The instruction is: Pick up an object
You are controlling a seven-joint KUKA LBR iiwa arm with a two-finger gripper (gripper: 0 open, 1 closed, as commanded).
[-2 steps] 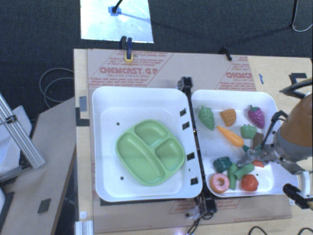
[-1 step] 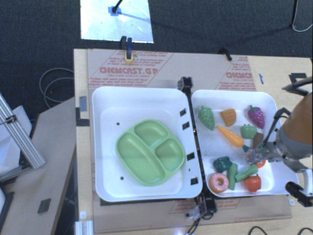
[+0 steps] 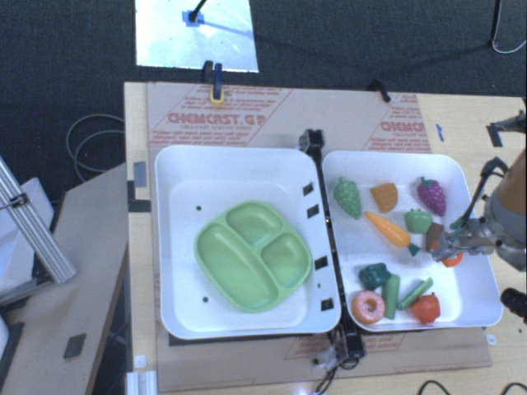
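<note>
The right bin (image 3: 473, 282) holds several toy foods: green grapes (image 3: 347, 197), an orange piece (image 3: 384, 196), purple grapes (image 3: 431, 194), a green pepper (image 3: 417, 220), a carrot (image 3: 387, 229), broccoli (image 3: 375, 276), two green sticks (image 3: 392, 291), a pink donut (image 3: 368, 306) and a red tomato (image 3: 426, 307). My gripper (image 3: 445, 248) is low over the bin's right middle, just right of the carrot's tip. A small brown piece (image 3: 433, 235) lies against its left side, and a red-orange item (image 3: 451, 260) shows right under it. I cannot make out whether anything is held.
The left bin (image 3: 189, 179) holds a green divided plate (image 3: 251, 256). A black divider (image 3: 325, 220) runs between the bins. The arm (image 3: 506, 237) comes in over the right bin's right wall. Cables lie at the bench's front edge (image 3: 338, 356).
</note>
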